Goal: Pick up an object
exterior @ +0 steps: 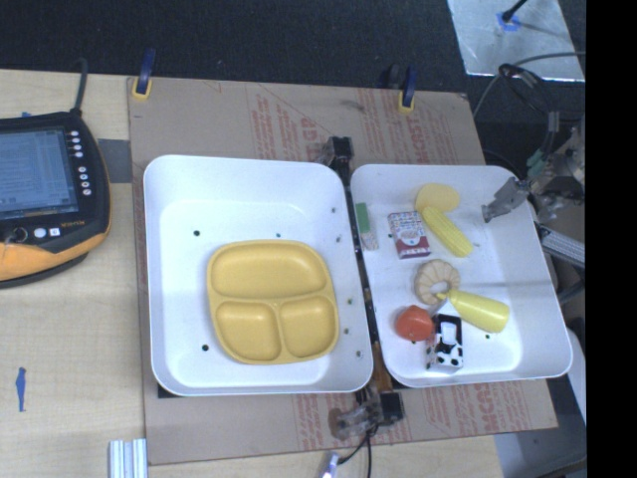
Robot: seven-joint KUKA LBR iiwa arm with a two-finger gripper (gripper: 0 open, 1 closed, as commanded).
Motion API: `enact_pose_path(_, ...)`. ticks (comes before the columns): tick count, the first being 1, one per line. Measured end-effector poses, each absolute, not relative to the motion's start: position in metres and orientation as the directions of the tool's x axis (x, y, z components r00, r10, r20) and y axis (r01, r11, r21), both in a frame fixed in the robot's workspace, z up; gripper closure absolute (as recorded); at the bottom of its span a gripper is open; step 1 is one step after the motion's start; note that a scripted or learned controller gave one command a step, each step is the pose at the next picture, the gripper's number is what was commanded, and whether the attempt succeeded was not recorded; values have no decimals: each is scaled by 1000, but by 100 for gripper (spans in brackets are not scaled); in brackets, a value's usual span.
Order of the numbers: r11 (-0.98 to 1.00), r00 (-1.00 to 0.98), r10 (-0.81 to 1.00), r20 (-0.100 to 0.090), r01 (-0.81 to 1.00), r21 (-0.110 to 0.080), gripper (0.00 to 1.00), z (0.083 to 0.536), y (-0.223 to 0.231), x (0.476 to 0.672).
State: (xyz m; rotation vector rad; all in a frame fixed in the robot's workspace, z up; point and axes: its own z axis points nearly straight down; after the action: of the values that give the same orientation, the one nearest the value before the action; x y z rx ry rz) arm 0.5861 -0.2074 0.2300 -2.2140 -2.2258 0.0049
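the gripper (498,205) sits at the right bin's (537,361) far right rim, apart from every item; whether it is released or clenched i cannot tell. the pickable things crowd this bin: corn (445,229), a red box (407,233), a donut (435,279), a yellow bottle (480,310), a tomato (414,323) and a cow (447,346). the left bin (179,197) carries a yellow tray (271,300), likely a drop spot.

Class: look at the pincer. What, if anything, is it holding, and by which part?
Nothing. The pincer sits at the right bin's far edge, apart from the corn.
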Motion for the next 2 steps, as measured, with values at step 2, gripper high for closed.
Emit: enact_pose_path(2, 4, -4, 1000, -6, 1000, 12, 0, 100, -123, 651)
